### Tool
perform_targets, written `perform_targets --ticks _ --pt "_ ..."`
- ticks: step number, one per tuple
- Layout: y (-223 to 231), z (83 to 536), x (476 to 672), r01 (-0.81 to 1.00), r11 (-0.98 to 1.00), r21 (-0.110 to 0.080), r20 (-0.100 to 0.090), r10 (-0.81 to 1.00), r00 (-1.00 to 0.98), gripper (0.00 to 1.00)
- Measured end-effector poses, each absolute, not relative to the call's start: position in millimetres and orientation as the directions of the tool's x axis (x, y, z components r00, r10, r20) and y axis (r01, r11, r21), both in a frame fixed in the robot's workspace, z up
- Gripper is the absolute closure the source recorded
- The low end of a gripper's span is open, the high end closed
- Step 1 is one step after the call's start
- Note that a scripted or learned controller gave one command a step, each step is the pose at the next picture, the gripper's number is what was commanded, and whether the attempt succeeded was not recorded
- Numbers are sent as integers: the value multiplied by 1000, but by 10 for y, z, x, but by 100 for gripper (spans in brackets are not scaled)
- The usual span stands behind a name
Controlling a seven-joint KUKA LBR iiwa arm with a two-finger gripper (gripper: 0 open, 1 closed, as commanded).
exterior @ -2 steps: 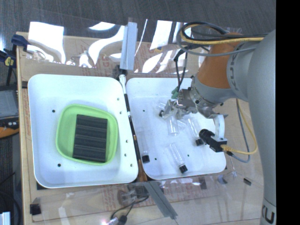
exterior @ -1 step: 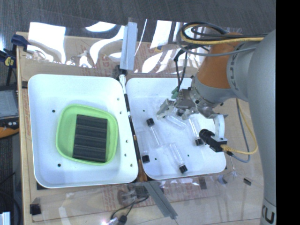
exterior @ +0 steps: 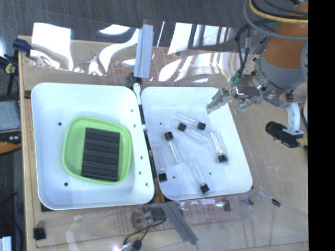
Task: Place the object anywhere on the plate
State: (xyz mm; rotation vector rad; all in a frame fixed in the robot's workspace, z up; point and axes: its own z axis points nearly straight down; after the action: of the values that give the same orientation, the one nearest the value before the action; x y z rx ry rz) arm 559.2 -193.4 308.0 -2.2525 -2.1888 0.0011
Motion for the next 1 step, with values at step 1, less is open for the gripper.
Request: perform_targets --ticks 1 --pt "-2000 4388 5440 992 -123 0 0 992 123 0"
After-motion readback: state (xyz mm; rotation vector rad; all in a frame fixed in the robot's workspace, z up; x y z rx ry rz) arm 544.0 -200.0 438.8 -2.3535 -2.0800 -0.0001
